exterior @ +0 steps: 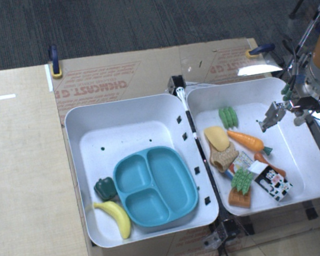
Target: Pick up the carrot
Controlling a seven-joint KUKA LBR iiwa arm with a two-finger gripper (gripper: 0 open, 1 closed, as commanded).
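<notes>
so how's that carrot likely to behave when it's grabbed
The carrot looks like smooth, rigid toy plastic, so probably light and somewhat slippery. Its rounded, tapered shape may roll or slip sideways. It lies beside the yellow piece, so a push may nudge that.

In the right bin [314, 187], bare floor runs along the right wall and across the far edge, so a gripper has a clear way down there. The near-left corner is crowded: the carrot [245, 139] lies at the pile's far right edge, with a yellow piece [216, 138] beside it on the left, green pods [228, 116] towards the far edge, and a black-and-white carton [273, 183] on its near side. The left bin [116, 116] stays open along its far edge, beyond the teal tray [156, 185].
</notes>
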